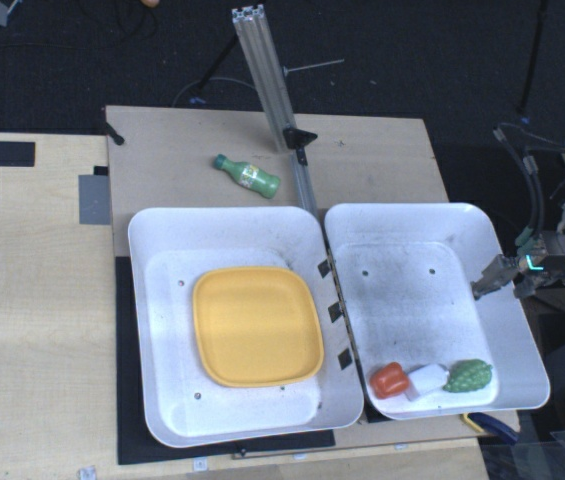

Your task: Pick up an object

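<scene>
Nearest the camera, three small things lie in a row along the front wall of the right bin [402,230]: a red object [390,379], a white block [428,379] and a green object [468,375]. From my pincer [486,286], which hangs over this bin's right rim, the green one lies closest, toward the camera. If my pincer is spread or pressed together I cannot tell.

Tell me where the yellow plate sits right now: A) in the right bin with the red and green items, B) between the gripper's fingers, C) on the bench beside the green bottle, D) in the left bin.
D: the yellow plate lies flat in the left bin, while the red item and green item sit in the right bin, and the green bottle lies on the bench behind the bins.
</scene>
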Motion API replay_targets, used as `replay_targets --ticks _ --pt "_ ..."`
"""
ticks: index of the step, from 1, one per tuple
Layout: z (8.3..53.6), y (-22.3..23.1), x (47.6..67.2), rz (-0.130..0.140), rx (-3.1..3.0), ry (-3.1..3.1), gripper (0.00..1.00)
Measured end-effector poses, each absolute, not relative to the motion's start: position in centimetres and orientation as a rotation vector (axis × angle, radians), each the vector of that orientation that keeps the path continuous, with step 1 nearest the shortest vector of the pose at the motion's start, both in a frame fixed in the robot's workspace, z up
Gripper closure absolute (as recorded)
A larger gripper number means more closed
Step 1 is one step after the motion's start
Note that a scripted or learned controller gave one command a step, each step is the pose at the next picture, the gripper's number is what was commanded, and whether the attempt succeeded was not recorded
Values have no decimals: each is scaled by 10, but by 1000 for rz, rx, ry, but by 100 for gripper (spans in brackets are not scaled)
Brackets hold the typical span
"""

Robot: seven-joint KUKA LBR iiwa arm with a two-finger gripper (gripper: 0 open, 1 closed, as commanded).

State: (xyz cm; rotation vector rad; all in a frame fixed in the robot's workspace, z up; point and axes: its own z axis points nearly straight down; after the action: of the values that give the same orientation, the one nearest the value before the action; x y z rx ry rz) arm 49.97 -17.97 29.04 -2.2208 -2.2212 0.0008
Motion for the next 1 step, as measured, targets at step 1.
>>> replay_targets --ticks 1 --pt "290 -180 500 1 -2221 -2221 0"
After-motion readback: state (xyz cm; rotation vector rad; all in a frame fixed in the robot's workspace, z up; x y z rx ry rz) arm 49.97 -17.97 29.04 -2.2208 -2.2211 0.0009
